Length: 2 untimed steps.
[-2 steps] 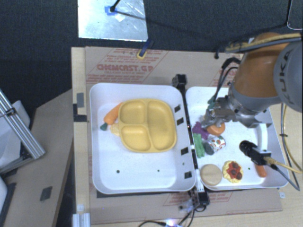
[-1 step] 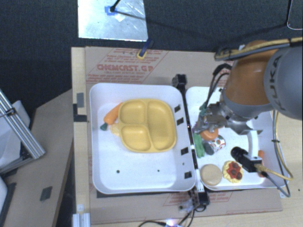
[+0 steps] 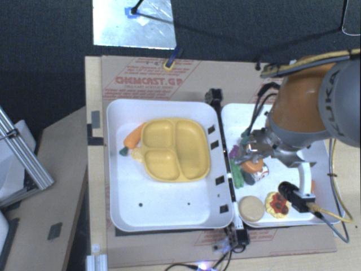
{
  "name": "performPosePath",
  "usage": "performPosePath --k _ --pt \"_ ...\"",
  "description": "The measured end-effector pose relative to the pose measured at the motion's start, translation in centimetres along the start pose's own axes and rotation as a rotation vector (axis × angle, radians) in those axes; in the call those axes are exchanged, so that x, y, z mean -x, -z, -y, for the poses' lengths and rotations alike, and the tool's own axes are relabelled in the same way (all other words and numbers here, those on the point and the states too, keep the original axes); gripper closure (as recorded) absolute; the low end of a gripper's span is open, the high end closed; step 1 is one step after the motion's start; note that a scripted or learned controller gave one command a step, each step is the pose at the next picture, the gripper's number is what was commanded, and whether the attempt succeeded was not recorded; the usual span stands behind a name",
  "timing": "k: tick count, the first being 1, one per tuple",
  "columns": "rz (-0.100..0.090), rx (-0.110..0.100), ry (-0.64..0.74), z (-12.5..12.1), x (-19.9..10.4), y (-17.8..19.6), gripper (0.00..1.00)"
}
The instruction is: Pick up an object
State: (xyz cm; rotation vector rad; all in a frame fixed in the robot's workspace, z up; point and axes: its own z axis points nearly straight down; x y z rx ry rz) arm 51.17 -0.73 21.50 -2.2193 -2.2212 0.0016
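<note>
Floor: dark carpet, seen above and left of the bench.
Bench: tan top, angled corner at left; a grey patch is seen near its lower left.
Board: cardboard with red print, laid on the bench.
Plate: shiny metal sheet on the floor, above the board.
Cables: black, run across the floor right of the plate.
Frame: aluminium rails, left of the bench.

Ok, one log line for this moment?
arm: over right bin | gripper: among toy food | grasp: unconfirmed | yellow plate, carrot: left bin
</note>
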Motion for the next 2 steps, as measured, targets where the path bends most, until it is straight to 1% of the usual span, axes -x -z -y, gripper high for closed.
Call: performPosePath --k 1,2 --pt "0.000 0.005 0.002 -0.4 0.2 2.0 1.00" --pt "0.000 0.001 0.000 -1.0 0.1 0.0 1.00"
